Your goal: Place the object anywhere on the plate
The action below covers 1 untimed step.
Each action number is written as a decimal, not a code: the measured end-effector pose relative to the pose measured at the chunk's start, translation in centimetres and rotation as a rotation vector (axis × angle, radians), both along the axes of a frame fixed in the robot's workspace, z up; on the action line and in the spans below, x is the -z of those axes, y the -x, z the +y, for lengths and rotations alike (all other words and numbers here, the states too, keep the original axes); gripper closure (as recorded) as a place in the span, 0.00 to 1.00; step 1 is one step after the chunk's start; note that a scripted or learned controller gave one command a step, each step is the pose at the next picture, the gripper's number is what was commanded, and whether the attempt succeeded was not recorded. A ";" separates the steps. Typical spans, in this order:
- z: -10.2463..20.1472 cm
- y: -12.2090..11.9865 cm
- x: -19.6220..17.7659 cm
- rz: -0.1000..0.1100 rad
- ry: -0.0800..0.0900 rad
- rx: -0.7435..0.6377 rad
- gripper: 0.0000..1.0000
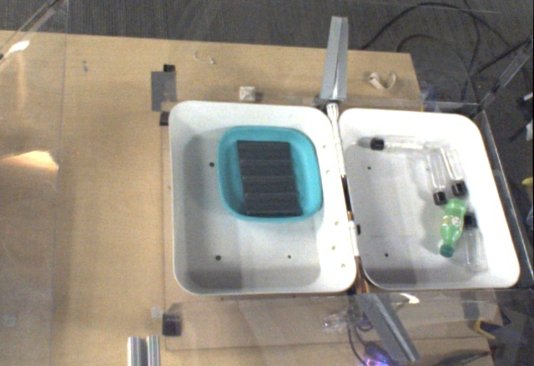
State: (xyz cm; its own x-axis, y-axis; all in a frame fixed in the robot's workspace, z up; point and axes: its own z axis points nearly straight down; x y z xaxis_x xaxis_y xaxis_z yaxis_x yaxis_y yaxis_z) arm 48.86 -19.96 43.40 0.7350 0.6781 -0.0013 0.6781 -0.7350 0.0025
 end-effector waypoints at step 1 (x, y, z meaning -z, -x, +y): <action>0.1 0.0 0.0 0.000 0.000 0.125 0.00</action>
State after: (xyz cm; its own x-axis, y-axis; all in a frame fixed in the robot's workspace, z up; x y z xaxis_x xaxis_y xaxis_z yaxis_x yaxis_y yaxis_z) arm 48.85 -19.83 43.40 0.8140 0.5808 -0.0009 0.5808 -0.8140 0.0022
